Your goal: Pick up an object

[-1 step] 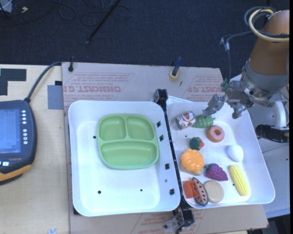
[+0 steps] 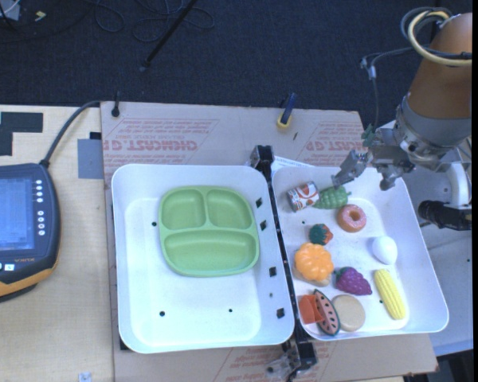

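The right bin (image 2: pixel 418 237) holds several toy foods. A small can (image 2: pixel 303 196) lies at its back left with a green vegetable (image 2: pixel 332 198) beside it and a pink donut (image 2: pixel 352 217) just right of that. Further forward are an orange pepper (image 2: pixel 314 263), a white egg (image 2: pixel 383 250), purple grapes (image 2: pixel 352 280), a yellow corn cob (image 2: pixel 390 293) and a watermelon slice (image 2: pixel 327 313). My gripper (image 2: pixel 368 173) hangs over the back of this bin, open, with nothing between its fingers. Its left finger (image 2: pixel 349 168) is just above the green vegetable.
The left bin (image 2: pixel 135 293) carries a green divided plate (image 2: pixel 209 231). A black divider (image 2: pixel 272 237) runs between the bins. A teach pendant (image 2: pixel 16 225) lies on the bench at far left. The arm (image 2: pixel 438 86) reaches in from the upper right.
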`<state>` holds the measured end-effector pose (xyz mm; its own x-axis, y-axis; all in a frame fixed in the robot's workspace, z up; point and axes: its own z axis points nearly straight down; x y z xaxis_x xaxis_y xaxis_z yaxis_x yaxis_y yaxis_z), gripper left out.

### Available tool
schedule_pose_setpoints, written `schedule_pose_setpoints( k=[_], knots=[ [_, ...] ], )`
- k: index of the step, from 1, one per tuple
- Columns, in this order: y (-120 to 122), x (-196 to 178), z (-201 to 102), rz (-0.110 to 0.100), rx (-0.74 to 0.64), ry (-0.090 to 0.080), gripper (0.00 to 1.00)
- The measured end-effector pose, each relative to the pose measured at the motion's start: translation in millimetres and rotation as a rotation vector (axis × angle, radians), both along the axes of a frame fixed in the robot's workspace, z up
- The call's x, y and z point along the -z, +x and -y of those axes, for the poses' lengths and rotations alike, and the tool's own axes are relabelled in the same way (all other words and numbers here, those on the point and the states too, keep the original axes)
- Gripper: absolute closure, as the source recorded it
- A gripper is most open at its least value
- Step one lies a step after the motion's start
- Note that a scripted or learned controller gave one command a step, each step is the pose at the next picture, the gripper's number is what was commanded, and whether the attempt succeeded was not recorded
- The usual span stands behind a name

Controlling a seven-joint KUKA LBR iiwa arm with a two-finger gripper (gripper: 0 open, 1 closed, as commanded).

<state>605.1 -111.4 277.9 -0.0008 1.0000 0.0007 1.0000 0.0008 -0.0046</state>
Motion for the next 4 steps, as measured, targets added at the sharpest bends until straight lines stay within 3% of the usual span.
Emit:
schedule_pose_setpoints(
  k=[4],
  knots=[
    [-13, 193, 2, -0.001, 0.001, 0.001, 0.0]
  ],
)
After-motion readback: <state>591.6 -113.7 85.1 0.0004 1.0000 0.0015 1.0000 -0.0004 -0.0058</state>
